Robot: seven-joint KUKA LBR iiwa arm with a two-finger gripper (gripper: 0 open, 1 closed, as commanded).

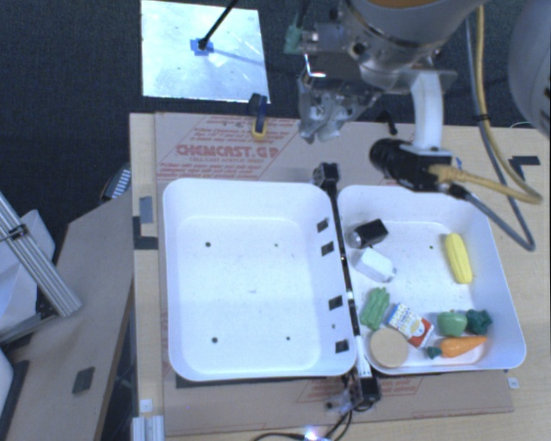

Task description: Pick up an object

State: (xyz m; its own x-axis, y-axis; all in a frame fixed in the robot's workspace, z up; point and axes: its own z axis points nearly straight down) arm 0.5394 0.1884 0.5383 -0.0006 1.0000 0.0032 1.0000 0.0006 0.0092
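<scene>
While the arm (405,26) hangs high over the far edge of the bench, we list what lies below it. Item one: the gripper (323,116), above the cardboard sheet behind both bins and well apart from every object; it is blurred at this angle, so we cannot tell its state, though we see nothing held beneath it. Item two: the left bin (181,207), white and shallow. Item three: the right bin (508,332), where all the candidates for picking sit. These we count as a small black block (371,232) near the dividing wall, a white block (375,263) just beside it, a yellow corn cob (457,257) lying alone toward the right wall, and a cluster along the near edge: a green pod-like piece (375,307), a small red-and-white carton (407,323), a tan disc (388,348), a green apple (452,323), a dark green leafy piece (479,320) and an orange carrot (463,346). We judge the corn the easiest target, since it has free space on all sides; the near cluster is packed touching or nearly so, which could spoil a grasp. We judge the task not yet started in earnest: the arm must travel toward the right bin and descend.
</scene>
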